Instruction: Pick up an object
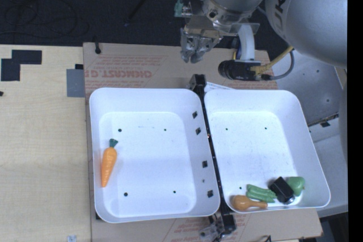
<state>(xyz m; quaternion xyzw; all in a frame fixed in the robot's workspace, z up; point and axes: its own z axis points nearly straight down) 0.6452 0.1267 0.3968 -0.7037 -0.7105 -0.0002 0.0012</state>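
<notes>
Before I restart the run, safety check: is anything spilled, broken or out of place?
Nothing stands out. A toy carrot lies in the left bin; four small items are piled in the right bin's near corner.

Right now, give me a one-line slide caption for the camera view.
Gripper above the bins' far edge; toy carrot lies in the left bin, four small items clustered in the right bin.

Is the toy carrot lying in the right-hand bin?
No, the carrot lies alone in the left bin, near its left wall.
</notes>
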